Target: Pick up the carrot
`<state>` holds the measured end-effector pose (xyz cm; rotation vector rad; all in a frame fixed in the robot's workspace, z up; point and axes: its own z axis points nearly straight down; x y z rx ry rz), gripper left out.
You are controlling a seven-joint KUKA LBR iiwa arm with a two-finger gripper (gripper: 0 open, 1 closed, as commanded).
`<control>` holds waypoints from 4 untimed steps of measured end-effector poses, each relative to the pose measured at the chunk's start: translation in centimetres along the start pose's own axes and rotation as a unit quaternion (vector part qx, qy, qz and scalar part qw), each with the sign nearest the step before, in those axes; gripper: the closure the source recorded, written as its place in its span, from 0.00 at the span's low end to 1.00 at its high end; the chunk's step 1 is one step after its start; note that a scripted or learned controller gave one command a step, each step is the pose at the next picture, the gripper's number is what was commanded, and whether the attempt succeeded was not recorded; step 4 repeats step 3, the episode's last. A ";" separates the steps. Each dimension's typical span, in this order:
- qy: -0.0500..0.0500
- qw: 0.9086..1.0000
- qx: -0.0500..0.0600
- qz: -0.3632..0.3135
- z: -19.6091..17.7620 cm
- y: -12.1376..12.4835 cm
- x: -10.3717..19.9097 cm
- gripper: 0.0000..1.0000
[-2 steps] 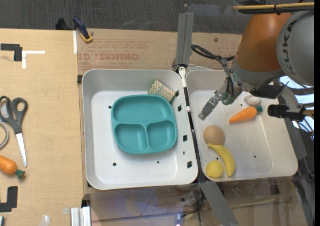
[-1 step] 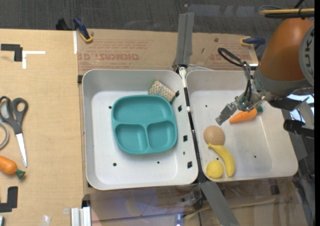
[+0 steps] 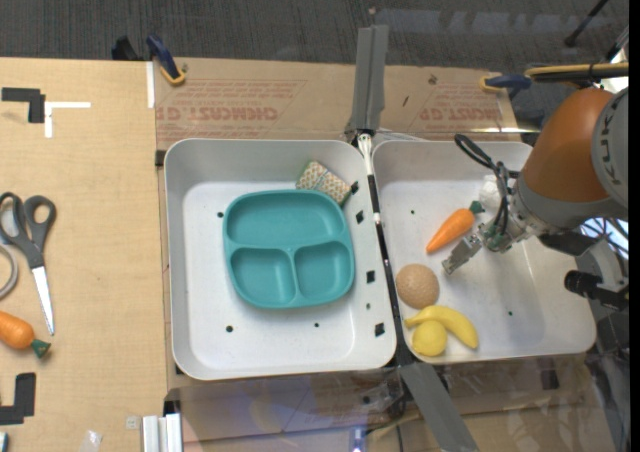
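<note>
An orange carrot (image 3: 449,229) with a green stub at its upper right end lies tilted in the right bin (image 3: 540,320), near the bin's left half. My gripper (image 3: 466,248) hangs low over the bin, right beside the carrot's lower right side and very close to it. The grey arm with its orange band (image 3: 565,145) reaches in from the right. A second small carrot (image 3: 16,331) lies on the bench at the far left, outside the bins.
A tan round item (image 3: 418,285) and a yellow fruit (image 3: 441,330) lie just below the carrot. The left bin (image 3: 190,270) holds a teal divided plate (image 3: 290,246) and a patterned pad (image 3: 325,180). Scissors (image 3: 30,240) lie on the bench at left.
</note>
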<state>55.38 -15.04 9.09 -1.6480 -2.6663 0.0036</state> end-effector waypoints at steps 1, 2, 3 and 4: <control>0.000 1.000 0.000 0.019 -0.1 6.1 0.7 0.00; 0.001 1.000 0.003 0.017 -0.9 5.9 0.7 1.00; -0.001 0.980 0.001 0.199 -13.0 11.8 1.2 1.00; -0.001 0.980 0.001 0.199 -13.0 11.8 1.2 1.00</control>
